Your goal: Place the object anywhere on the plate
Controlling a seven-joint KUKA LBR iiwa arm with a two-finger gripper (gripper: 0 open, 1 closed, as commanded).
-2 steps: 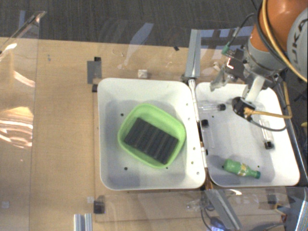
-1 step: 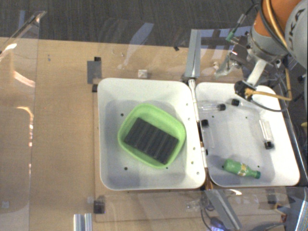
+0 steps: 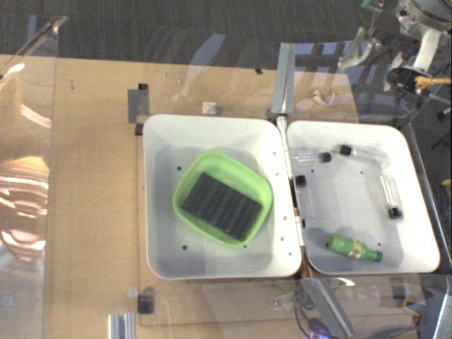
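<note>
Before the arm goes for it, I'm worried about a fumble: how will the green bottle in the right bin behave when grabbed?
The green bottle lies on its side, so a nudge will probably roll it. It looks small, likely light. Its rounded, glossy body may slip between fingers.

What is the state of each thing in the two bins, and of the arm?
Plate: in left bin, holds a dark ridged insert, no bottle on it.
Bottle: on its side in right bin, not held.
Arm: at upper right, outside the bins.
</note>
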